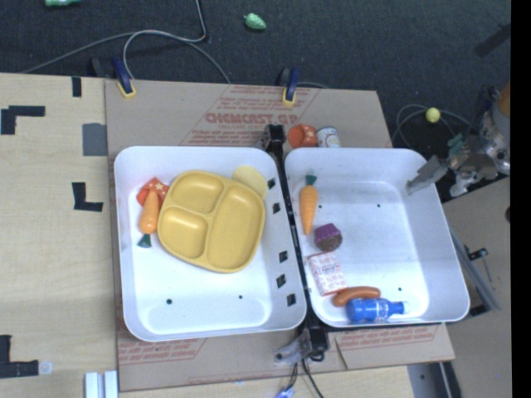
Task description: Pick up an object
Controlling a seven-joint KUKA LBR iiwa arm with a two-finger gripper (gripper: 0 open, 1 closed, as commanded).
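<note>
Overhead, slanted view: a desk carrying two shallow white bins side by side.
Left bin: holds a yellow divided tray, a small carrot touching its left side, and a pale round item at its upper right edge.
Right bin: holds the likeliest things to pick up, all gathered on its left and lower side.
Carrot: lies near the bin's left wall, green top pointing away from the viewer.
Purple item: small, rounded, just below the carrot, apart from it.
Printed packet: flat, lying between the purple item and the sausage.
Sausage: lying on its side, touching the blue bottle near the bin's front wall.
Pincer: at the right bin's upper right rim, above the wall and well apart from every object; whether it is open or closed cannot be told, and nothing is seen in it.
Handling judgement: the carrot looks like light, stiff toy plastic, probably smooth and a little slippery; it stands clear of its neighbours.
Where to grip: across the carrot's thick middle, closing on its long sides, since the tapered tip could squirt out.
</note>
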